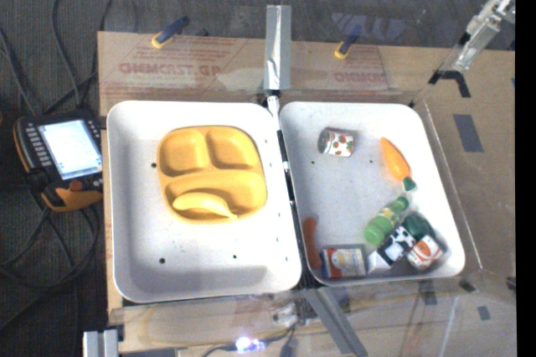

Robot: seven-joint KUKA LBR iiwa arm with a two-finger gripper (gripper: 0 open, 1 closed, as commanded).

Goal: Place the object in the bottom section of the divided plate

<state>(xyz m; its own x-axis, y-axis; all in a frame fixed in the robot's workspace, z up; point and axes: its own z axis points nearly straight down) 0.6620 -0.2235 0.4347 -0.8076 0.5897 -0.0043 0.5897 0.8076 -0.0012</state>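
Note:
A yellow divided plate (186, 149) sits in the left white bin (134, 263), toward its upper middle. It has two small sections at the top and one long section at the bottom. A pale yellow banana-shaped object (202, 203) lies flat in the bottom section, free of any contact from above.
The right bin (352, 188) holds a small white can with red spots (337, 143), an orange carrot (395, 158), a green bottle (385, 221), a red stick (310, 238), a carton (343, 261) and other small packages (414, 245). A tablet (67, 147) lies left of the bench.

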